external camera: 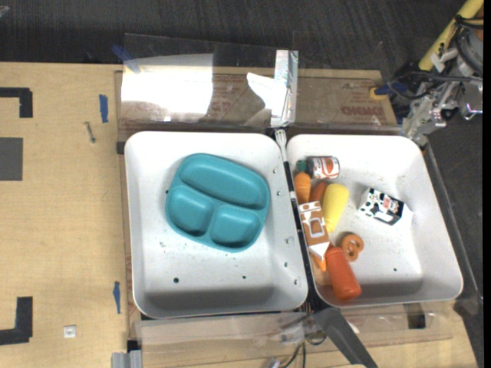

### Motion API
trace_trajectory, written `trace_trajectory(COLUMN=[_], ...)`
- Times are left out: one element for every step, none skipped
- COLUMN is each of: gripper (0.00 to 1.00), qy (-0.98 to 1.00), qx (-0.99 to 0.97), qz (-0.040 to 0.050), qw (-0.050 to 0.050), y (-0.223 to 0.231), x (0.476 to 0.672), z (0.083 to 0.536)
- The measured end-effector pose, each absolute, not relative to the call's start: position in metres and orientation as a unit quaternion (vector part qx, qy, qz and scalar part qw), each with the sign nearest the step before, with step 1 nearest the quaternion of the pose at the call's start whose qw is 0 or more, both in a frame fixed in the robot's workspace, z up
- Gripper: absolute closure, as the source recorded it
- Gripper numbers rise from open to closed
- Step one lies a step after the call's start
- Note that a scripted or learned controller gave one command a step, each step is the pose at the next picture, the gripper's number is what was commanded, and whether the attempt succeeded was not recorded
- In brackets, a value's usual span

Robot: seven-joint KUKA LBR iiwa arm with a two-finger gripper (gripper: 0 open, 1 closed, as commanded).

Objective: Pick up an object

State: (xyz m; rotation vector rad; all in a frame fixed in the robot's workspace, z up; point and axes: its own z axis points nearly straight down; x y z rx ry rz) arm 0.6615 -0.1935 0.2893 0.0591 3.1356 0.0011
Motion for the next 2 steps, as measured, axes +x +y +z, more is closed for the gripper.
trace_trajectory(gripper=[1.0, 1.0], qy=[1.0, 0.999], qx=[-0.015, -0.05], qz=[-0.0005, 0.0005], qw=[0.003, 0.004], y=[-0.2, -0.15], x=[0.591, 0.666], z=[0.256, 0.244])
